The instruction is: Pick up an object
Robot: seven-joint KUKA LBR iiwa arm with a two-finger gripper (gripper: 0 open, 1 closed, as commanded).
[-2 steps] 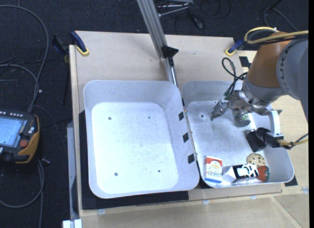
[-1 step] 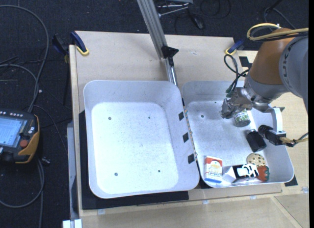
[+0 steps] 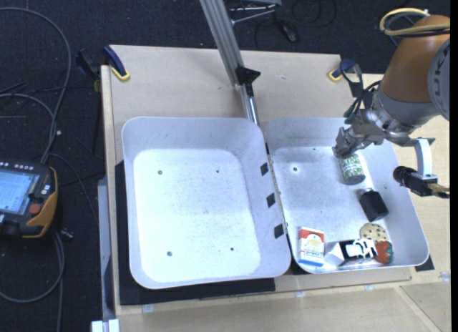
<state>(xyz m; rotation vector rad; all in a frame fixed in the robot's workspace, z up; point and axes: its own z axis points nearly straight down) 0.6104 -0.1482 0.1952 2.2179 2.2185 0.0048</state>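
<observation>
The gripper (image 3: 346, 146) hangs low in the right bin (image 3: 315, 194), its tip hiding the top of a green can (image 3: 352, 169); whether it grips the can cannot be made out. Below the can lie a black block (image 3: 373, 204), a cookie (image 3: 373, 232) and a small carton (image 3: 310, 246). Cables (image 3: 28, 109) cross the dark floor.

Arm (image 3: 415, 80) enters from the right, orange band up top, grey wrist angled down-left. Gripper (image 3: 346, 146) sits at the low end of the wrist, pointing down (finger gap hidden by the dark wrist hardware). Cables loop off the wrist's upper side.
</observation>
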